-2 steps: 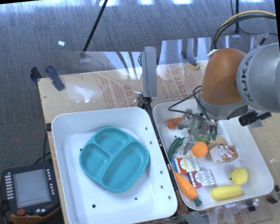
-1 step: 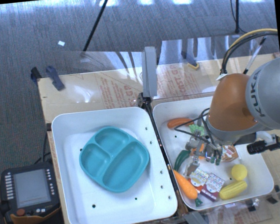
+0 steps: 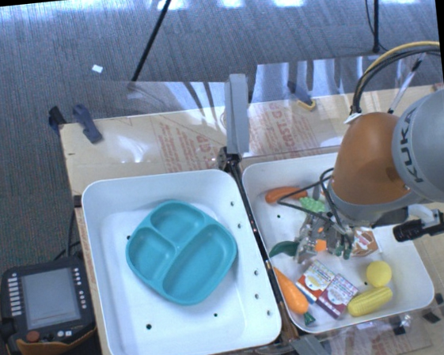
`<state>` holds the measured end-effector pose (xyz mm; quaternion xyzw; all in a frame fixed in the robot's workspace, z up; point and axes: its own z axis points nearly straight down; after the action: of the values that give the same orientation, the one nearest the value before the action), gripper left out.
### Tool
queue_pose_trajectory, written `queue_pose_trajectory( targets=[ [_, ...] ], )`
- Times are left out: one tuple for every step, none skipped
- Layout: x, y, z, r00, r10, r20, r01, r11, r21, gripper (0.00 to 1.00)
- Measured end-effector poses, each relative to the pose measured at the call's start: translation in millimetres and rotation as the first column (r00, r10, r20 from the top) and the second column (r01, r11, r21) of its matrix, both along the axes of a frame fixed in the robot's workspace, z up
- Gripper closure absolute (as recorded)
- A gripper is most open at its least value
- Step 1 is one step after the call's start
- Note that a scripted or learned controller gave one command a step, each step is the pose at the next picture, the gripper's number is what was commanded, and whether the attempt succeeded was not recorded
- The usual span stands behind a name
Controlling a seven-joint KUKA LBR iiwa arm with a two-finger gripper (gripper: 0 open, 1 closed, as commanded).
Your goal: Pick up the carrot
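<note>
Carrot in the right bin, end effector above the clutter

The carrot (image 3: 293, 291) is orange, long and tapered, lying by the right bin (image 3: 395, 162)'s left wall near the front. The end effector (image 3: 326, 240) hangs among other items; its opening I cannot tell.

A divided plate (image 3: 181, 251) lies in the left bin (image 3: 100, 226); the carrot (image 3: 292, 290) in the right bin (image 3: 424, 277).
</note>
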<state>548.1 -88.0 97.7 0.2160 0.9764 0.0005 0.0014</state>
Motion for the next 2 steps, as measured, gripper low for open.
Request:
queue_pose_trajectory(
  targets=[
    [1,1,10,1.0,0.004,0.002,-0.004,1.0,0.0,1.0],
    [-25,89,92,0.993,-0.12,0.001,0.12,0.993,0.002,1.0]
  ],
)
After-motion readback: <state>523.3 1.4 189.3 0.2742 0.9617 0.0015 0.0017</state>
